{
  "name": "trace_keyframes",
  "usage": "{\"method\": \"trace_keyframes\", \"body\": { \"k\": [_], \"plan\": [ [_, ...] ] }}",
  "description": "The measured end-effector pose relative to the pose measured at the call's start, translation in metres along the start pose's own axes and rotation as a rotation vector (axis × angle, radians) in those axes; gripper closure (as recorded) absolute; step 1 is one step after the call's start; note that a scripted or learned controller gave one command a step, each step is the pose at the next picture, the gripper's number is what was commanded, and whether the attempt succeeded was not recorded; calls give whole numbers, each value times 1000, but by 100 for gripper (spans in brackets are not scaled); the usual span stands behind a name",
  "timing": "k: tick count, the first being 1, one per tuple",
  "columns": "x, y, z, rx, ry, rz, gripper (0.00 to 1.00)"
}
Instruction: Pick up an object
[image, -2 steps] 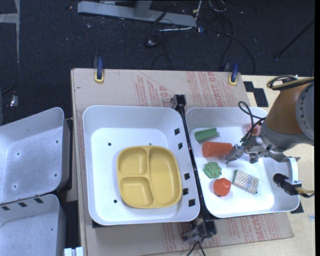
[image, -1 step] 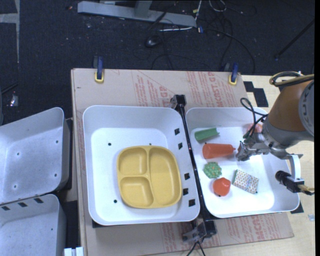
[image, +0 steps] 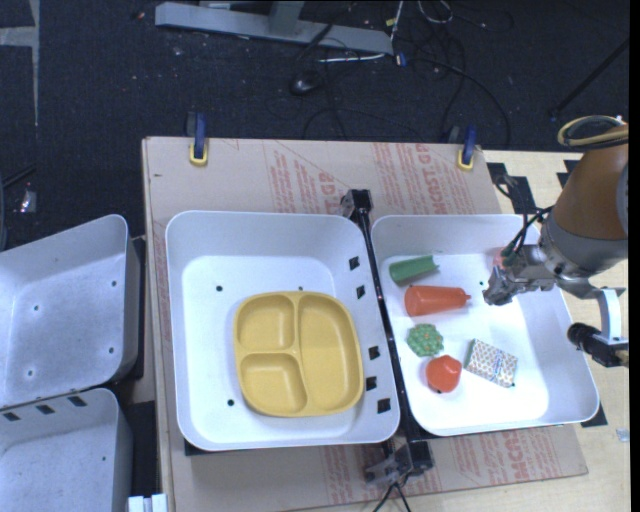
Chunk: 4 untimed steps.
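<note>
On the bench's right white bin (image: 560, 330), the gripper (image: 497, 290) hovers just right of the orange carrot-like piece (image: 436, 298), whether clenched or released I cannot tell, so it should centre over it, well clear of the green piece (image: 413, 267), before closing.
</note>
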<state>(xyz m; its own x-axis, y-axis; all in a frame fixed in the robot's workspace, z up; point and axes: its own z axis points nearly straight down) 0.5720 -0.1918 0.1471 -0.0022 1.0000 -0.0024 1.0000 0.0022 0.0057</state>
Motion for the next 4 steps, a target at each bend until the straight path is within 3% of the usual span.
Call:
{"method": "trace_keyframes", "body": {
  "k": [2,3,4],
  "plan": [
    [-10,-9,-104,-2,-1,1,100],
    [-10,-8,-119,2,1,0,100],
    [40,1,-121,5,3,-5,100]
  ]
}}
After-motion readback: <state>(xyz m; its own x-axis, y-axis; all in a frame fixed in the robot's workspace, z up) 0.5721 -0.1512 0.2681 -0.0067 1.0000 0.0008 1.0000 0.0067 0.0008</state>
